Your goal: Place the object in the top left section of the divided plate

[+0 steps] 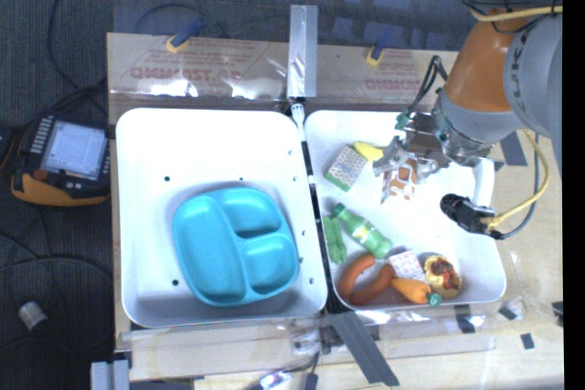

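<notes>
Two shallow white bins set side by side. One glossy blue divided plate, three sections, seated in left bin. One gripper poised over right bin, orange-white packet seen between fingers, apparently clenched. One green bottle, one speckled cube nearby.

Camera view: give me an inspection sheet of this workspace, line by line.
Surface: two shallow white bins side by side, left bin and right bin.
Job's things: blue divided plate in the left bin, nothing in its sections.
Clutter: in the right bin, a checkered block, a yellow piece, a green bottle, and a heap of toy food at the near edge.
Grippers: gripper low over the right bin, an orange-and-white item at its tips; grasp unclear.
Cables: yellow cable along the arm.
Surroundings: handheld screen unit left of the bench.
</notes>
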